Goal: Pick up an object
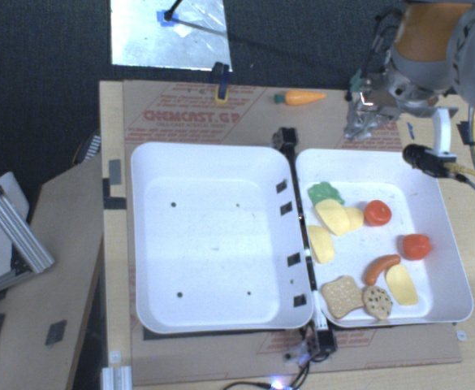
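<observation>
One board label [192, 114], seemingly "CHEMCAST".

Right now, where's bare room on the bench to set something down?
The left bin has bare floor from wall to wall. In the right bin, toy food fills the middle and front: green piece, tomatoes, sausage, cookie. A bare strip runs along its back wall.

The light was bright and even over my bench. The two white bins [221, 169] looked very bright, almost washed out, with only soft shadows along their walls. A shiny metal sheet [168, 19] at the top threw back a pale glare. The dark floor around it stayed dim. My arm [436, 31] looked a bit blurry, and small things looked fuzzy.
</observation>
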### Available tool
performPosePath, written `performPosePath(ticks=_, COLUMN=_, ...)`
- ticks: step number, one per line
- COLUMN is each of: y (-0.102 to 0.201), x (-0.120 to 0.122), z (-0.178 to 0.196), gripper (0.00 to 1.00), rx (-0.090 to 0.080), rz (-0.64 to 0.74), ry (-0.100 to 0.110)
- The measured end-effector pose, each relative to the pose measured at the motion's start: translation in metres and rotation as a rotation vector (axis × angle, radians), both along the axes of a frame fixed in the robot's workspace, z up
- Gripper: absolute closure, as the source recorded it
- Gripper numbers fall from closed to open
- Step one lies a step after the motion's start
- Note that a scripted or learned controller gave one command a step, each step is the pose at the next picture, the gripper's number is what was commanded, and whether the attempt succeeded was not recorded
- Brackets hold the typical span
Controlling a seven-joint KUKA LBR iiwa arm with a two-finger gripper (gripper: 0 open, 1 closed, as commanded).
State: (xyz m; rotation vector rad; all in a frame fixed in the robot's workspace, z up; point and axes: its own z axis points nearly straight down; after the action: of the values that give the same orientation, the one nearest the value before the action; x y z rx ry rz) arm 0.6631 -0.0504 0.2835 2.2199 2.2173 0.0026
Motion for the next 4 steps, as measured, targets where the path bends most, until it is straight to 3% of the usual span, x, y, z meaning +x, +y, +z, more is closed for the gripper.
performPosePath(ticks=2, y=0.09, x=-0.054, z=0.261, gripper=1.0, rx=0.004, rz=0.011, ry=-0.013)
performPosePath(ticks=3, y=0.139, x=-0.139, z=0.25, gripper=1.0, rx=0.002, rz=0.007, ry=0.006)
performPosePath(ticks=4, y=0.137, x=-0.066, z=0.252, gripper=1.0, rx=0.001, rz=0.002, ry=-0.002)
